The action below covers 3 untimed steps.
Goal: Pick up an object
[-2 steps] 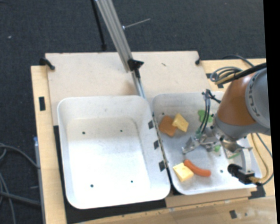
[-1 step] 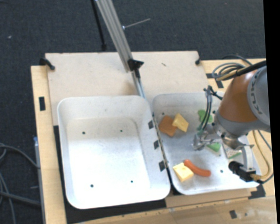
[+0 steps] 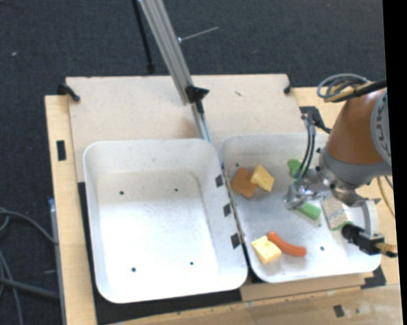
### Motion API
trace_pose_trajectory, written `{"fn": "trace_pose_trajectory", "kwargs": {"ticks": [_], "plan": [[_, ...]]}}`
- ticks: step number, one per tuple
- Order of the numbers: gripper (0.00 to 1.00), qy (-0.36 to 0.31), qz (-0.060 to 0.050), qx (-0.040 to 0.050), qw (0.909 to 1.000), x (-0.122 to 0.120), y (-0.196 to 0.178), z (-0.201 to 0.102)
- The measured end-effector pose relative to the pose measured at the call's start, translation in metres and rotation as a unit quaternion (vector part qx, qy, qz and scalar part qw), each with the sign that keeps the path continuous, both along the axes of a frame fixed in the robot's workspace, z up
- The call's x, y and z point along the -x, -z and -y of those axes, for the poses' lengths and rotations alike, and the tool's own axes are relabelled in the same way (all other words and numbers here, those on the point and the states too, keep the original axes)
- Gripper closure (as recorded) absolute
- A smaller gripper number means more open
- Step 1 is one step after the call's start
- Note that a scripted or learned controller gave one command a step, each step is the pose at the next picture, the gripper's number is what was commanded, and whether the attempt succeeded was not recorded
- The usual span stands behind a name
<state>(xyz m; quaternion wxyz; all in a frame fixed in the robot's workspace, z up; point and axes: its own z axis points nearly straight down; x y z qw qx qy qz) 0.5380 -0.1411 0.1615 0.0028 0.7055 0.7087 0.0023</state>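
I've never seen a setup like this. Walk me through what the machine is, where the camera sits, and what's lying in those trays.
One camera looks down at a slant on a bench with two shallow white bins. The grey and orange robot arm reaches in from the right; its gripper sits low in the right bin, by a green piece. Whether it holds anything is unclear. That bin also has a brown block, two yellow blocks and an orange carrot-like piece. The left bin sits beside it.

left bin (image 3: 124,218) floor open, right bin (image 3: 272,154) crowded with scattered objects, slanted metal pole (image 3: 173,54) overhead
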Motion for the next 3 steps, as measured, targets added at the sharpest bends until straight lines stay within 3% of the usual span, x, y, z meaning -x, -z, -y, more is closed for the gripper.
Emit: {"fn": "trace_pose_trajectory", "kwargs": {"ticks": [2,3], "plan": [[1.00,-0.001,-0.001,0.0000,1.0000,-0.011,-0.075,0.004],[1.00,-0.002,-0.002,-0.0011,1.0000,-0.025,-0.080,-0.047]]}}
